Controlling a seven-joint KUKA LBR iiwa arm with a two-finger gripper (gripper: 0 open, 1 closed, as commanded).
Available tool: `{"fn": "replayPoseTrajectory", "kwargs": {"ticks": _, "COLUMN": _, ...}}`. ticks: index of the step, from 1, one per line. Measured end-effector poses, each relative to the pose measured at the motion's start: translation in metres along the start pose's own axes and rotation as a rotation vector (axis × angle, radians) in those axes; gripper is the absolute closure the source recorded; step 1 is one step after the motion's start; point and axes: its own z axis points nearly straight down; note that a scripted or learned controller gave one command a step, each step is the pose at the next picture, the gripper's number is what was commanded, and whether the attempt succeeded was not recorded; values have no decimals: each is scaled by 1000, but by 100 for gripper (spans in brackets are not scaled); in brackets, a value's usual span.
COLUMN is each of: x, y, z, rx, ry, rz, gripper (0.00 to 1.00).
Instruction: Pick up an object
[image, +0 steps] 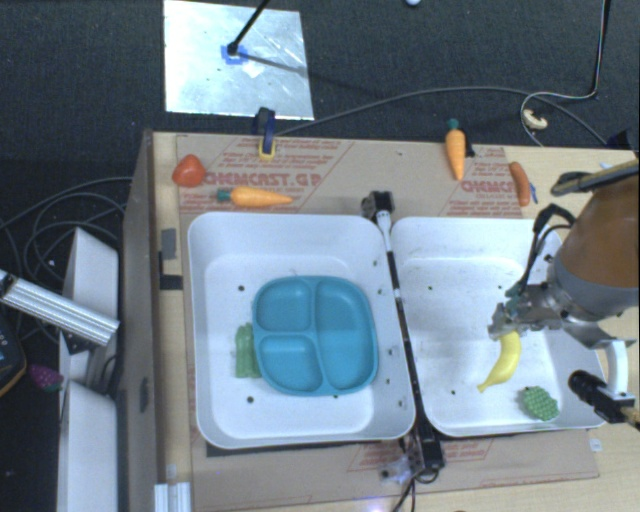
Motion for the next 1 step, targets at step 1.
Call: {"fn": "replayPoseTrajectory", "kwargs": {"ticks": 1, "x": 54, "y": 56, "z": -13, "rx": 2, "ry": 1, "rz": -1, "gripper": 100}}
